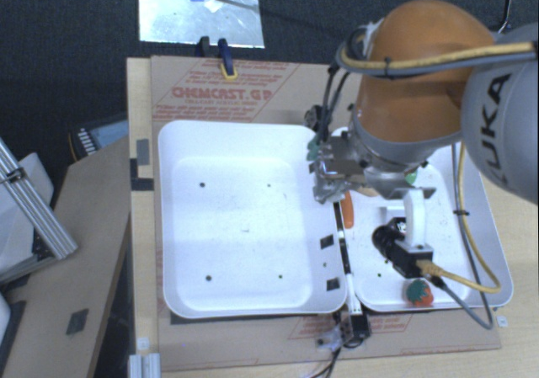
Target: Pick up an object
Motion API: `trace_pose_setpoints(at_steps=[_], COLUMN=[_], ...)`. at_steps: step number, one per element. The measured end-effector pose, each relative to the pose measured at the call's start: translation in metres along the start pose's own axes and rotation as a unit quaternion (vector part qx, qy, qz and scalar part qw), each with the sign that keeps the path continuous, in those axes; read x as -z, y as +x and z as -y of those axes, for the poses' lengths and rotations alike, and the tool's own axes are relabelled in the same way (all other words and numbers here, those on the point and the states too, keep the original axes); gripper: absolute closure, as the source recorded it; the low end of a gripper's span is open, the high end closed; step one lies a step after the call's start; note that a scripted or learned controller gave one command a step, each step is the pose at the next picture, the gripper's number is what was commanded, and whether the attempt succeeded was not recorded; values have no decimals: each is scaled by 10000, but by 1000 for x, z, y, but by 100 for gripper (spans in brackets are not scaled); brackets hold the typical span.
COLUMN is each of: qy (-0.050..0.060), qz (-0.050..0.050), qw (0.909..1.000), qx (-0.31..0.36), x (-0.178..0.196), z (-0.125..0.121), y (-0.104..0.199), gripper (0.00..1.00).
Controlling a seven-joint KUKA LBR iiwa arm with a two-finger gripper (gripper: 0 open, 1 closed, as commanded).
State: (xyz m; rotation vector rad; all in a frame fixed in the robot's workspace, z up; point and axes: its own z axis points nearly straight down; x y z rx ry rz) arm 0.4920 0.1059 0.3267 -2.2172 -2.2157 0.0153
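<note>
Approach step: the tool [330, 189], its spread impossible to tell, hovers at the shallow white right bin's [375, 288] left wall; next, lower onto the slim orange stick [347, 210].

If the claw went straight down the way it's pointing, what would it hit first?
Probably the small orange elongated object lying by the left rim of the right white bin, just under the claw. Depth is unclear from this slant, so it could meet that rim instead.

The arm [498, 119] has a grey shell with large dark letters and a rounded orange band [421, 82] above the wrist. A yellow cable [438, 57] crosses the band; the pincer [332, 191] is grey metal.
</note>
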Motion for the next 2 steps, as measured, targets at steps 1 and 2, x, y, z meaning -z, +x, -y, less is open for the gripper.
trace_pose_setpoints(at_steps=[1, 2], qy=[-93, -115], qz=[-26, -36], qw=[9999, 9999], qx=[41, 42], x=[70, 157], z=[6, 7], y=[39, 69], gripper=[100, 100])
